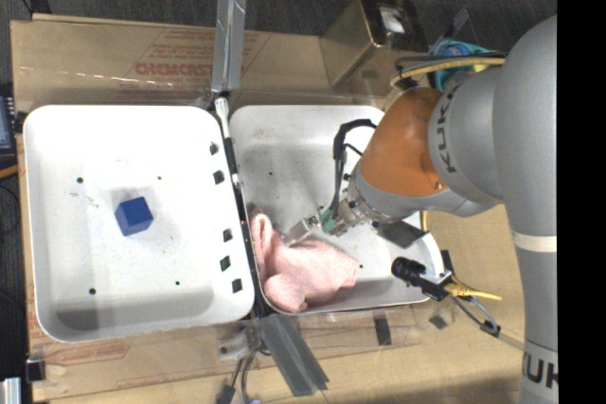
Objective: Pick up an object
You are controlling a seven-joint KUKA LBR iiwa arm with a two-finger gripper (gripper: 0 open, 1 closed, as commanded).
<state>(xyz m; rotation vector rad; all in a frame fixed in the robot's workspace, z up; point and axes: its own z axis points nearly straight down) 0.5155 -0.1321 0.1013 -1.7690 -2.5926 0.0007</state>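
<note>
Approach looks like the step in hand: gripper [317, 224] hangs low in the right bin [284, 132], right of centre frame, just above the pink cloth [303, 270] at lower centre, and must descend and close next.

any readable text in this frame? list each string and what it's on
"KU" - grey letters on the arm beside the orange band; the rest curves out of sight.
"KU" - again on the arm's lower section at the frame's bottom right, cut off by the edge.
Red print on the cardboard behind the bins: too faint and blurred to read.
Label on the tan box: too small to read.
No text on the blue cube or pink cloth.
</note>
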